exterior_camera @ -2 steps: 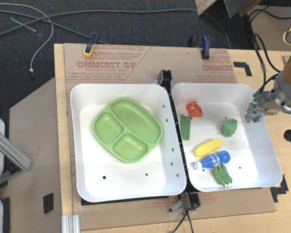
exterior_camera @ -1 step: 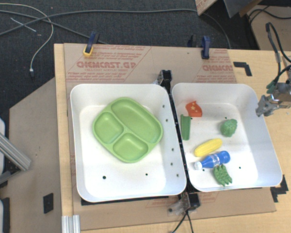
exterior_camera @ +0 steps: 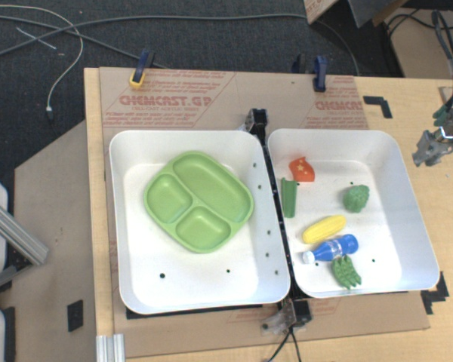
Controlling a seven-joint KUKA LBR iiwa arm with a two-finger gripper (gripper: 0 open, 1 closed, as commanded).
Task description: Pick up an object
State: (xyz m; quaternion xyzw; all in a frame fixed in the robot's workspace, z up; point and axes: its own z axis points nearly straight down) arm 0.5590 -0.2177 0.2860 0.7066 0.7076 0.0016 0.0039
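Observation:
The right bin holds several small toys. A red-orange piece lies at its upper left, with a long green piece just below it by the left wall. A green broccoli-like toy sits mid-right. Lower down lie a yellow corn cob, a blue bottle with a white cap and a green leafy toy. My gripper shows as a grey part at the far right edge. It is outside the right bin's upper right corner and apart from every toy.
The left bin holds a green divided plate. Black clips join the bins at the middle. Blue clamps hold the cardboard sheet at the back. Cables lie on the dark floor beyond.

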